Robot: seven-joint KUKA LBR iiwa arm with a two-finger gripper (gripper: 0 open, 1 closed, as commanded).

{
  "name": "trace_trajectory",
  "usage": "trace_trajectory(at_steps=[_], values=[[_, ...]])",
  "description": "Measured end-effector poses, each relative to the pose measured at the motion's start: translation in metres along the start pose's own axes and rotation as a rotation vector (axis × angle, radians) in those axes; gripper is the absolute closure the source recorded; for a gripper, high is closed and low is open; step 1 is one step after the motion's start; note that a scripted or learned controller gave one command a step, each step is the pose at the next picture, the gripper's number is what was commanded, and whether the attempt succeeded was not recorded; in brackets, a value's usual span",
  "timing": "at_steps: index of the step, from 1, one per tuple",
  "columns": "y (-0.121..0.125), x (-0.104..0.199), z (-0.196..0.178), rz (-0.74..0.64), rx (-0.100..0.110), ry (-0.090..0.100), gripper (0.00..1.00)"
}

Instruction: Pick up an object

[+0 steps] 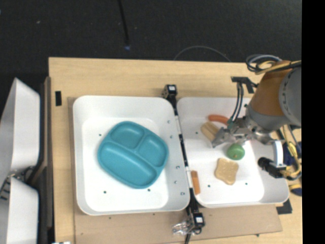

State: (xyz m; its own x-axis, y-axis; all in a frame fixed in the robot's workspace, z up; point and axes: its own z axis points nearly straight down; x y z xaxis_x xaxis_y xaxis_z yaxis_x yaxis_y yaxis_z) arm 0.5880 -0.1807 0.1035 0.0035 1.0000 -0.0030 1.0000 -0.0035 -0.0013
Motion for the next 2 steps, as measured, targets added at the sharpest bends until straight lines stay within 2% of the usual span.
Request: trace_trajectory(at_steps=[1,2], values=[[0.002,0.000,-0.014,0.002,-0.007,0.001,1.00],[0.005,-0.009,-0.075,0.003,-0.007,0.002,1.00]])
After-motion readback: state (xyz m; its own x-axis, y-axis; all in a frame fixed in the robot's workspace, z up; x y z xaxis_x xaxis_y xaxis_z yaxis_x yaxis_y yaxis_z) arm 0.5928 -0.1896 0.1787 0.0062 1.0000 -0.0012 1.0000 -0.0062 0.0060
